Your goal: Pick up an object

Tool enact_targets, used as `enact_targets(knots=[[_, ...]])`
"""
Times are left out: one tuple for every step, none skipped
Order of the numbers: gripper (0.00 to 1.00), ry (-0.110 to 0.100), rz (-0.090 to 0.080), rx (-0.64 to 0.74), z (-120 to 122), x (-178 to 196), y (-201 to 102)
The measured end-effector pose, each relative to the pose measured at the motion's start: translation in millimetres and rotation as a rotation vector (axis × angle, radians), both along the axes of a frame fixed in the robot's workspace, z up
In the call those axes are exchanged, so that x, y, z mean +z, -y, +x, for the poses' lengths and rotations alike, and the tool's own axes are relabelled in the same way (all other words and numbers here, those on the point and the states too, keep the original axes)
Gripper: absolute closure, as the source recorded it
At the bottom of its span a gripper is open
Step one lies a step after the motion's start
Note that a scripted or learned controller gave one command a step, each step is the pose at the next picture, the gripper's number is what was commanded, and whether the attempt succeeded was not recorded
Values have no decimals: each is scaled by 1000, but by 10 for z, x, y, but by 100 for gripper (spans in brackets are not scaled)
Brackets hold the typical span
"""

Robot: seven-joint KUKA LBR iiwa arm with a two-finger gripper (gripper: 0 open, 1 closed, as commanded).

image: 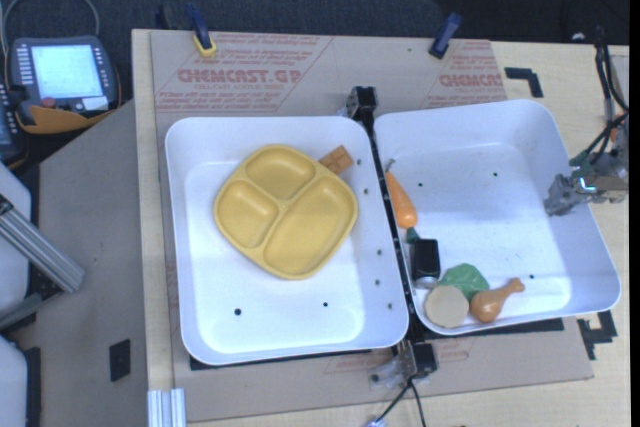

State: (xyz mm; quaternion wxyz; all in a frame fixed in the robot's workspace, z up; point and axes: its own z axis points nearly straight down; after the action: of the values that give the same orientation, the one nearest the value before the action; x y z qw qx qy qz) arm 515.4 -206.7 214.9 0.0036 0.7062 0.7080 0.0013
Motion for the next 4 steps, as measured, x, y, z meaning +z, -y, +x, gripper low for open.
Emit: enact_targets(knots=[[100,1,-2,-1,72,544,93],[100,-8,5,3,75,510,-371],[100,-6,4,4,204,534,-898],[100,-11,6,5,290,360,-1505]])
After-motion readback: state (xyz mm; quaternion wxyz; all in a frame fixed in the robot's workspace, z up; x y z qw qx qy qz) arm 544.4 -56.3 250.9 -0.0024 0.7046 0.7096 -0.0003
